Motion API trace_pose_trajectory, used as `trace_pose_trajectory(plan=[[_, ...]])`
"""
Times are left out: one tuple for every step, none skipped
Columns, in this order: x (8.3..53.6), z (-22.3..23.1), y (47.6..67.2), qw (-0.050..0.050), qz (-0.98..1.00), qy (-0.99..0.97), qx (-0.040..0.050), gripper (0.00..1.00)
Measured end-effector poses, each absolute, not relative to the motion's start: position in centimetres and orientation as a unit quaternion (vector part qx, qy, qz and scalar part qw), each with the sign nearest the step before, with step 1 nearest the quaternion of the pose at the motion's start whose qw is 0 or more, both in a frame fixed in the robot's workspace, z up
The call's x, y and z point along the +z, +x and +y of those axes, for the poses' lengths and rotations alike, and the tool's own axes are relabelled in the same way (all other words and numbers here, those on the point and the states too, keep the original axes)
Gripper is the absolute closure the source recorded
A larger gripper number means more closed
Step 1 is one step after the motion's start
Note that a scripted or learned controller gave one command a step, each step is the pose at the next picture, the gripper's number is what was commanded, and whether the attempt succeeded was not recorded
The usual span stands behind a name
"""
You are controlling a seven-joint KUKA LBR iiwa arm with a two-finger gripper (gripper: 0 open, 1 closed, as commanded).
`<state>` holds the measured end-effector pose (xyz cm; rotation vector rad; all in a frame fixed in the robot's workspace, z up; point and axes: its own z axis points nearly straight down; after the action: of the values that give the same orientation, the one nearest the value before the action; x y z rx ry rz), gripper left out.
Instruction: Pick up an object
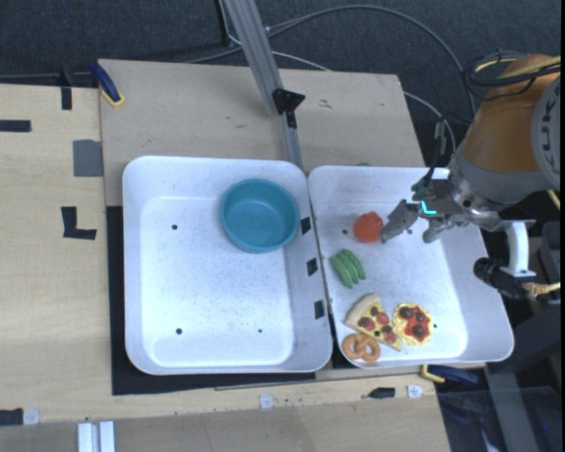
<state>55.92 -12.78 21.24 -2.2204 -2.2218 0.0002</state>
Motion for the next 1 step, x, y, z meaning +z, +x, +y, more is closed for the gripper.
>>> trace_pose_trajectory(plan=[[21.24,-12.78,55.92,0.000,-0.707,-0.707,0.0001,0.00]])
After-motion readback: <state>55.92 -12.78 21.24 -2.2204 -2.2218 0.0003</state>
